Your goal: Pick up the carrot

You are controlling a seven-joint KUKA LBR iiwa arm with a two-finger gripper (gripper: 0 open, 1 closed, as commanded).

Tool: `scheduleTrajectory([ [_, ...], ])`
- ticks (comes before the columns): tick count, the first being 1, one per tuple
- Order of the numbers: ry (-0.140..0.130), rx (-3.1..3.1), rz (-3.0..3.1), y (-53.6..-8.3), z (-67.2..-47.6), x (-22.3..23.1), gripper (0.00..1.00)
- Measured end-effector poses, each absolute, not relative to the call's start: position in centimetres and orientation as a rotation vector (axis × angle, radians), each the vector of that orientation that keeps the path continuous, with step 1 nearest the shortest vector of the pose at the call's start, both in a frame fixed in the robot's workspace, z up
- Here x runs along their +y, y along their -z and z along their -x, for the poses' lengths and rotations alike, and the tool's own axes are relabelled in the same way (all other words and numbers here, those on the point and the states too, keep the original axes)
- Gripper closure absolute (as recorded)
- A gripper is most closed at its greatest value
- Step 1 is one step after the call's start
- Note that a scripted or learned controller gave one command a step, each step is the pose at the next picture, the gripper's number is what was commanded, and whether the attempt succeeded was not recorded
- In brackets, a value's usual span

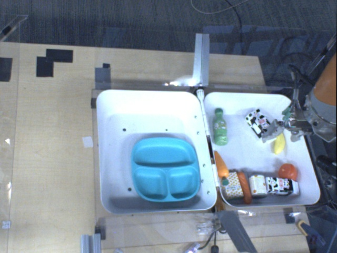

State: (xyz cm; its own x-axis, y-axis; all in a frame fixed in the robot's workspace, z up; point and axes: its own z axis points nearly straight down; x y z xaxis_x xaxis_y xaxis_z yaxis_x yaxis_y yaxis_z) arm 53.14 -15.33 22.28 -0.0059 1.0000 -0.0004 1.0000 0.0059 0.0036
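Observation:
The carrot [221,166] is a short orange taper lying along the left wall of the right bin [300,157], just below a green bottle [219,126]. My gripper [275,132] hangs over the bin's upper right part, well to the right of the carrot. It sits between a black-and-white cow-patterned item [256,121] and a yellow item [279,144], close to both. Nothing shows as held.
Along the right bin's front wall lie a small carton [231,188], an orange-red stick-shaped item [243,184], two more cartons [271,185] and a red tomato [287,171]. The left bin [116,120] holds a blue divided tray [165,168].

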Motion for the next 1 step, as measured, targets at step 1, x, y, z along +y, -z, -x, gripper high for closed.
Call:
scheduleTrajectory([
  [1,-0.016,2.276,-2.149,-9.01,-52.4,-9.34,0.0],
])
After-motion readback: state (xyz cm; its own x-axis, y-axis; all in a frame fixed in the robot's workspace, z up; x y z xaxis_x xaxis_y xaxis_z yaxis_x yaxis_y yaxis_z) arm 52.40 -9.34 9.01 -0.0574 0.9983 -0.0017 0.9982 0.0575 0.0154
